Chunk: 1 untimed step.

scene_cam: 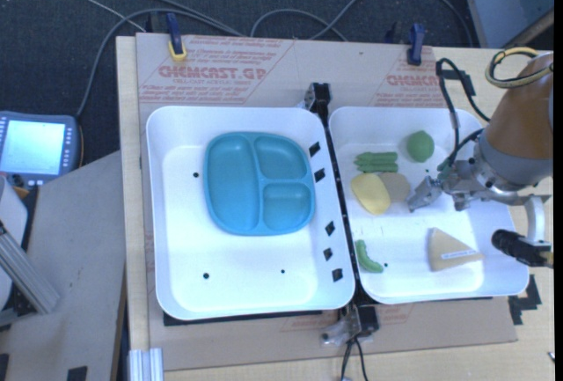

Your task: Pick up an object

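Here, board (220, 71) print: "CHEMCAST GP", red, behind the bins.
Gripper (425, 194): over right bin (440, 287), fingers slightly apart, holding nothing.
Lemon (370, 193): just left of gripper.
Wedge (451, 250): before gripper.

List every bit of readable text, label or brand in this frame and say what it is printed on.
"CHEMCAST GP", red print on the brown protective sheet behind the left bin.
The same red logo on the sheet behind the right bin is partly cut off and blurred.
Smaller red lines around both logos: too small to read.
White label on the cheese wedge: unreadable.
Pendant screen at left: unreadable.
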Each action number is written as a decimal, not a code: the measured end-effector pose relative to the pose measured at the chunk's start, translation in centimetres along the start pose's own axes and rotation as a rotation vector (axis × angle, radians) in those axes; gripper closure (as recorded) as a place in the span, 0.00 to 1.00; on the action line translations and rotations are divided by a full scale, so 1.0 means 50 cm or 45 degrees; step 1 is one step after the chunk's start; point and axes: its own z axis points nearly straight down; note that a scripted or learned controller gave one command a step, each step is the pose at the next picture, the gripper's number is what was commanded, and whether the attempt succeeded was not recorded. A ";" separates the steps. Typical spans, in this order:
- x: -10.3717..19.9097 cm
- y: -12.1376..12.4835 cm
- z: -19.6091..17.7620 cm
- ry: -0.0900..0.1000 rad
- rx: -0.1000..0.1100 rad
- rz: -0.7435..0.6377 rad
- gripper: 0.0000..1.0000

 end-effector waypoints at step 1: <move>0.002 -0.001 0.080 0.000 -0.001 0.000 0.00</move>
